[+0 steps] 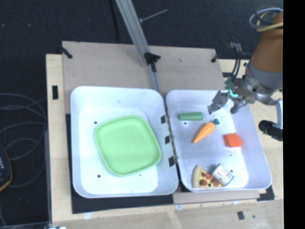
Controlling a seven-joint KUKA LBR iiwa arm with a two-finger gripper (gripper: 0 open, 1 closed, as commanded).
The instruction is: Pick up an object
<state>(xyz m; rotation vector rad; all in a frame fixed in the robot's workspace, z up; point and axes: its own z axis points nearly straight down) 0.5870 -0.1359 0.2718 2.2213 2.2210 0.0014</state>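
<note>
From the overhead camera view we note two shallow white bins side by side on a pale bench [57,128]. The right bin [252,173], smooth moulded plastic with rounded corners, holds all the loose pieces. Nearest the gripper is a toy carrot [204,131]: a tapered orange cone, glossy, with a small teal stub at its thick end, lying tilted with its tip toward 8 o'clock. At 11 o'clock from the carrot lies a green cylinder [190,116], matte, stretched left to right, close to the carrot but apart from it. At 4 o'clock from the carrot sits an orange block [232,140], squarish with flat faces. Toward 6 o'clock, near the bin's lower rim, a pizza slice [203,177] with red spots lies just beside a small can [222,174], white with red marking, tipped on its side. The left bin [81,175] carries a light green plate [127,145], square with rounded corners and a raised rim, a little rotated. The gripper [227,104] hangs above the right bin's upper part, at 1 o'clock from the carrot; its two dark fingers are spread apart with nothing between them. The grey arm [267,56] enters from 3 o'clock.
</note>
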